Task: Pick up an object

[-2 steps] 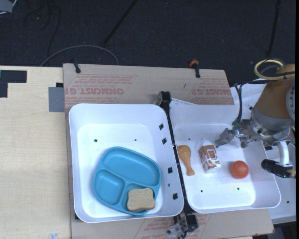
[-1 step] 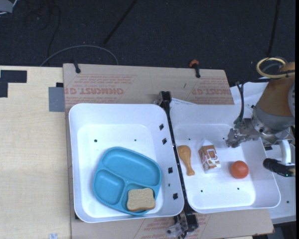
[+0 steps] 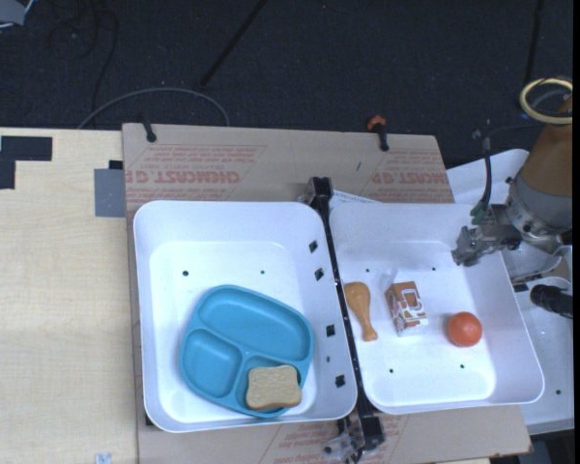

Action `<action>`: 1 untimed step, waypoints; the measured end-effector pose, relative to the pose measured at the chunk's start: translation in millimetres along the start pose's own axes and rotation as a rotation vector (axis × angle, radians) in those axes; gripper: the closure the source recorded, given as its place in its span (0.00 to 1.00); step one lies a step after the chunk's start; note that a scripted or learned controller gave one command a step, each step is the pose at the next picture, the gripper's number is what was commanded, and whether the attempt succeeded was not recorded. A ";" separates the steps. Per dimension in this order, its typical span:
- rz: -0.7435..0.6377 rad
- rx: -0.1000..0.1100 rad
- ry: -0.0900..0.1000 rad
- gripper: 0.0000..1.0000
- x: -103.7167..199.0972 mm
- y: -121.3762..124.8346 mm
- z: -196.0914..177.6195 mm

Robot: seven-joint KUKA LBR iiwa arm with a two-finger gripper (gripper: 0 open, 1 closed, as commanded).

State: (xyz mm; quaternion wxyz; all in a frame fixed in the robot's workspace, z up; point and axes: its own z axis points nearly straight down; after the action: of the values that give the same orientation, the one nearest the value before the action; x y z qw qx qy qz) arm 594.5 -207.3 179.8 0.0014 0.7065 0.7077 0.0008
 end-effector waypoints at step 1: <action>0.000 0.002 0.000 1.00 1.9 -8.1 -57.6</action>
State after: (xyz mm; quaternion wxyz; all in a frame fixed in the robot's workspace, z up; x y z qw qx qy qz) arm 586.2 -205.3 237.4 0.0007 0.7064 0.7078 0.0003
